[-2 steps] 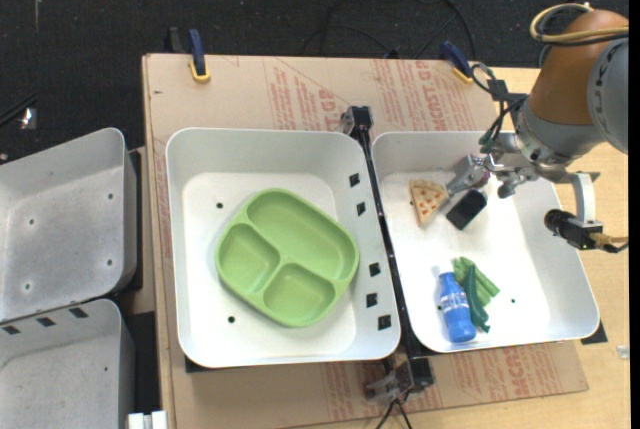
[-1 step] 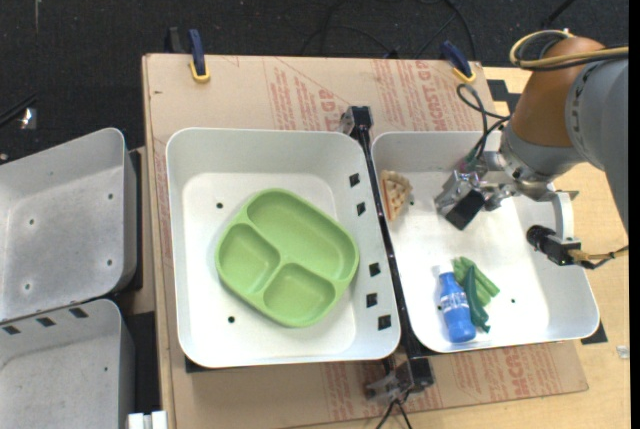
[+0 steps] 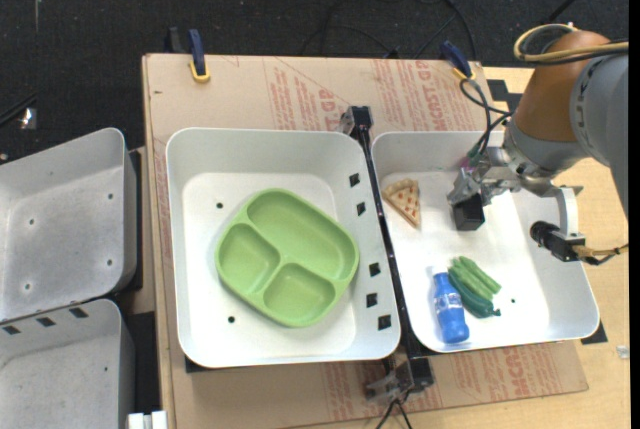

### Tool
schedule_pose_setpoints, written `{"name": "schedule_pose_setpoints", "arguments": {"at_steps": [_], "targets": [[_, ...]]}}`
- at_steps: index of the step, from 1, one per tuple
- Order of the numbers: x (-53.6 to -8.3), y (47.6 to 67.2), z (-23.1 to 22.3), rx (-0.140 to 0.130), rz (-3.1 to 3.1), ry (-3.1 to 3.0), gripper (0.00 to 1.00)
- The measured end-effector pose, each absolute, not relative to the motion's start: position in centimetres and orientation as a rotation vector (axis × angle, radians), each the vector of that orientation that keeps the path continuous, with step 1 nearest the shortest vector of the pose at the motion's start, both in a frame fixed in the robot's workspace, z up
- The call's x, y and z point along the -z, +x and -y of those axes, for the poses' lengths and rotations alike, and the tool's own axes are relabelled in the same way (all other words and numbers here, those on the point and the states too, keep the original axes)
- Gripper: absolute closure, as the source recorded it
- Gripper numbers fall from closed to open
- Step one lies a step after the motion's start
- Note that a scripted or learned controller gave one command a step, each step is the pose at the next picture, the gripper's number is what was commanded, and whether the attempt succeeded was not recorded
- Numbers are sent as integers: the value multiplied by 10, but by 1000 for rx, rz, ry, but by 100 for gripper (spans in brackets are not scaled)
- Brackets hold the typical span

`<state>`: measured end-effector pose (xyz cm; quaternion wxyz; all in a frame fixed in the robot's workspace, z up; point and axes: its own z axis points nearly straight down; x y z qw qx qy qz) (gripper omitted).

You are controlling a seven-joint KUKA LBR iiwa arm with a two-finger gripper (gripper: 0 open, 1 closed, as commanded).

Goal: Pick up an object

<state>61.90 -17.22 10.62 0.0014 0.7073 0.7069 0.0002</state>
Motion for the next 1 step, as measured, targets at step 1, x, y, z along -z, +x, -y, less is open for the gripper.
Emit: {"name": "schedule_pose_setpoints", "arguments": {"at_steps": [1], "targets": [[-170, 617, 171, -4, -2220, 2216, 100]]}}
